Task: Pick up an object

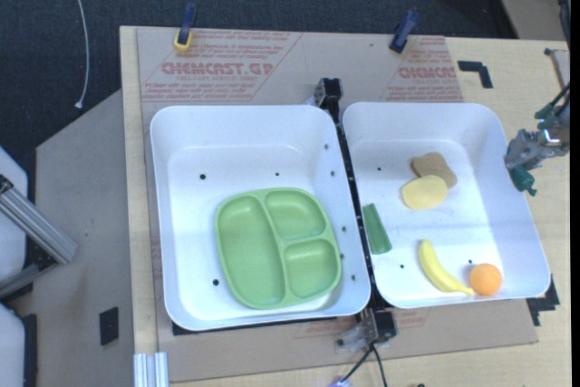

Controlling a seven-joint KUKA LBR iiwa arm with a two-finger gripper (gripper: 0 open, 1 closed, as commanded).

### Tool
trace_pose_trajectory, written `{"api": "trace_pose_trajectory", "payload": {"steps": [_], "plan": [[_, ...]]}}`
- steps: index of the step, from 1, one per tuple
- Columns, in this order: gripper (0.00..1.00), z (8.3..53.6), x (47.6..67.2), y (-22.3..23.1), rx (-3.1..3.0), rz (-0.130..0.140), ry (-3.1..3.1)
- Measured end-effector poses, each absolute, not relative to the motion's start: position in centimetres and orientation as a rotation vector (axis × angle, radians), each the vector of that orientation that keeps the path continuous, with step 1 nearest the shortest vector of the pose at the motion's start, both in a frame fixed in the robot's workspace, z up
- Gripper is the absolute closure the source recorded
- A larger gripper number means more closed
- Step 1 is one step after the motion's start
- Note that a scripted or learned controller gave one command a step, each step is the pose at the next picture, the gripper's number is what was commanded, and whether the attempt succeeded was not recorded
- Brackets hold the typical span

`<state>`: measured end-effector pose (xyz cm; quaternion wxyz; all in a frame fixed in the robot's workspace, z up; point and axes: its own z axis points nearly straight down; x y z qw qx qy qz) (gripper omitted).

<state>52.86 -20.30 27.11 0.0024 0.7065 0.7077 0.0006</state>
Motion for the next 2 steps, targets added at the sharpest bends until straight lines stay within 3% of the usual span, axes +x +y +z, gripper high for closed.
{"api": "trace_pose_trajectory", "payload": {"steps": [1,2], "plan": [[1.00,28.9,52.9,-20.3,2.216,0.002,2.220],[1.00,29.1,53.1,-15.5,2.219,0.000,2.226]]}}
